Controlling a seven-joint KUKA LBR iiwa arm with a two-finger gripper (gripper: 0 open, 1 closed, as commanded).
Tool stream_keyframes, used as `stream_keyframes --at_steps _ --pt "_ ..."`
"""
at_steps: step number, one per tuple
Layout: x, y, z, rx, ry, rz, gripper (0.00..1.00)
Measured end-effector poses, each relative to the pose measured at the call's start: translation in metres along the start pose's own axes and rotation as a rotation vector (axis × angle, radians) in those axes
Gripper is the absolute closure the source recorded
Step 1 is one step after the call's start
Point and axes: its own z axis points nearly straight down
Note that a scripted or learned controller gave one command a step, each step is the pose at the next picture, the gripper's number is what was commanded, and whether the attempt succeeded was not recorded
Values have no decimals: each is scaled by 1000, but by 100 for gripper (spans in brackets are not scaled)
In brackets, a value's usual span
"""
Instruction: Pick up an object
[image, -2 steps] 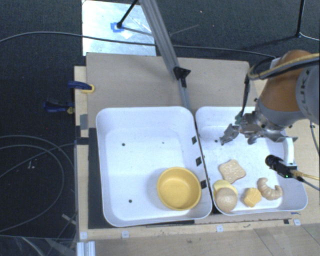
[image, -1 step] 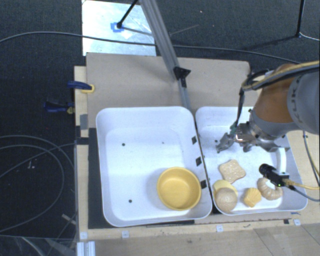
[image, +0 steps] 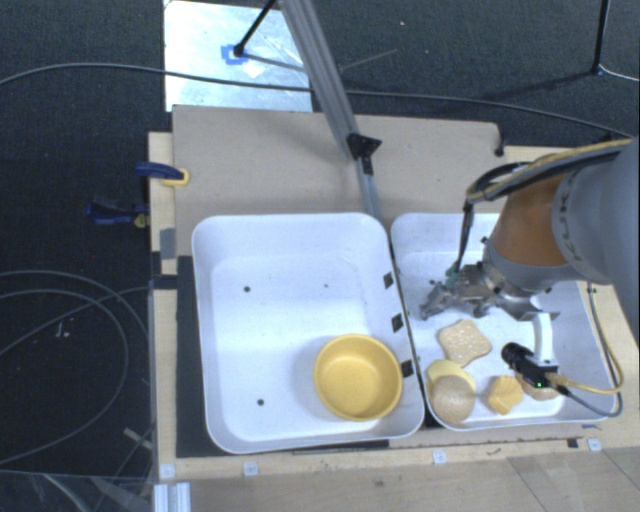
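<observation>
In the right white plastic bin (image: 415, 240), the metal tool (image: 440, 300) hung just above a flat tan cracker-shaped piece (image: 464, 341) lying squarish, without a clear long axis. Its opening could not be told.

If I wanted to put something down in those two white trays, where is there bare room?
Most room is in the left bin: bare floor all round the yellow bowl, which sits in its near right corner. The right bin is crowded: the gripper hangs mid-bin, with the cracker, cup and yellow block along its near edge. Only its far left corner is bare.
</observation>
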Motion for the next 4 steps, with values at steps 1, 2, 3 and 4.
stream_keyframes --at_steps 1,2,3,4 --pt "0 2 -14 -6 -1 1 100" --pt "0 1 -57 -9 -1 -3 100" --pt "9 8 -111 -11 -1 -6 100" --pt "9 0 -171 -12 -2 -5 100"
